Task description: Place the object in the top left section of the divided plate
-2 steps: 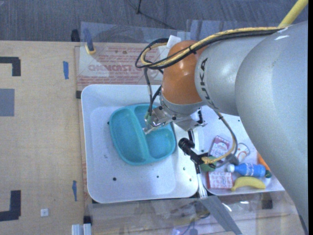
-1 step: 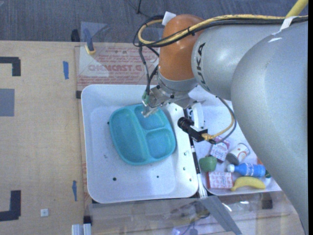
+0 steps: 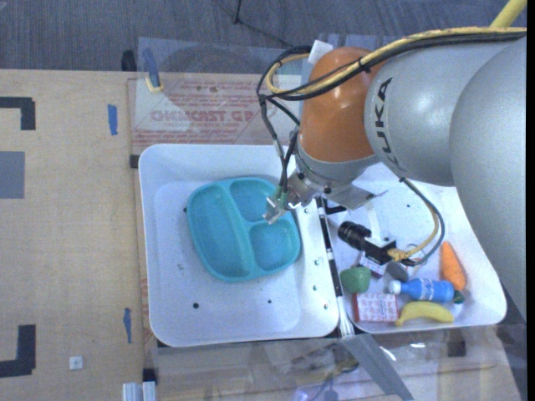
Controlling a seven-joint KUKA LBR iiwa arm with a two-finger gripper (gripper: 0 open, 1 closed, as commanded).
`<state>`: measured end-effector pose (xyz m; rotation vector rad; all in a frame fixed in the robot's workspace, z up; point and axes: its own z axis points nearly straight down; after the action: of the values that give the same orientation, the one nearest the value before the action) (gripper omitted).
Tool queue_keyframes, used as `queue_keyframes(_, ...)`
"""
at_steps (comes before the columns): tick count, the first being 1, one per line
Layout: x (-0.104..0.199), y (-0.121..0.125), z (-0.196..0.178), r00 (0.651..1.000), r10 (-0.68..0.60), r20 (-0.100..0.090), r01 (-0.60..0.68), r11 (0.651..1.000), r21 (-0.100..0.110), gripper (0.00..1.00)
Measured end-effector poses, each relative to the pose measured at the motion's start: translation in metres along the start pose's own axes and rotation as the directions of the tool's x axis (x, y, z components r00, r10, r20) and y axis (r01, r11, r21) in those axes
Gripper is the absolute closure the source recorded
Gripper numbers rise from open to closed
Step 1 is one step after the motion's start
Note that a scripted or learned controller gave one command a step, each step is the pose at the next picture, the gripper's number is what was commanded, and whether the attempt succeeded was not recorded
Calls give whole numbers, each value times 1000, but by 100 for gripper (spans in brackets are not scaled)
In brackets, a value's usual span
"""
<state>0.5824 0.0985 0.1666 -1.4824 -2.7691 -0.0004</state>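
Divided plate (image 3: 241, 239) lies in left white bin (image 3: 167, 307).

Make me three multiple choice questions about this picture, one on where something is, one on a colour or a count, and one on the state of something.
1. Where is the divided plate?
A. in the left bin
B. in the right bin
C. on the wooden bench outside the bins

2. What colour is the divided plate?
A. red
B. turquoise blue
C. yellow

3. Where is the gripper now?
A. over the banana in the right bin
B. over the plate's right part, near the divider ridges
C. outside both bins, over the wood

Answers:
1 A: the plate lies on the floor of the left bin, while the right bin holds the banana, the carrot and the other small things.
2 B: its whole surface is turquoise blue.
3 B: the fingertips sit above the plate, close to where its sections meet.
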Motion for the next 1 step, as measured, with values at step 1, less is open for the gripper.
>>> queue_keyframes(1,0,0,0,1000,0,0,0,1000,0,0)
